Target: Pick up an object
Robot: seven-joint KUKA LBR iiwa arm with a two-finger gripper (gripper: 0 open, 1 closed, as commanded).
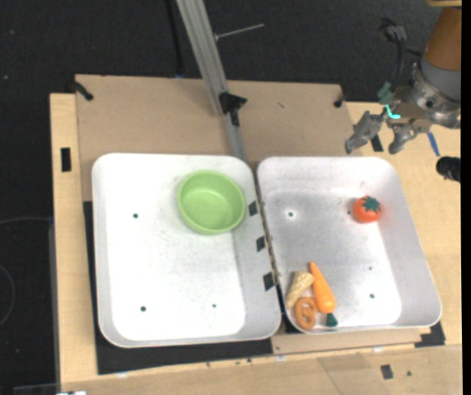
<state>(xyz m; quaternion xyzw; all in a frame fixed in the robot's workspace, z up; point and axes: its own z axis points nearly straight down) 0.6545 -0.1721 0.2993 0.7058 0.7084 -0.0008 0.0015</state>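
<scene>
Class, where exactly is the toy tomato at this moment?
The toy tomato lies in the right bin, near its far right corner, apart from the toy carrot at the near edge.

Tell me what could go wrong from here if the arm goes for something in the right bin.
1. The carrot lies packed against two other small toys in the near left corner of the right bin, so a grasp there could catch the wrong piece or hit the wall.
2. The tomato is round and stands alone; it may roll away from a slightly off-centre descent.
3. The tool hangs beyond the bin's far rim and could clip that rim if it descends early.
</scene>
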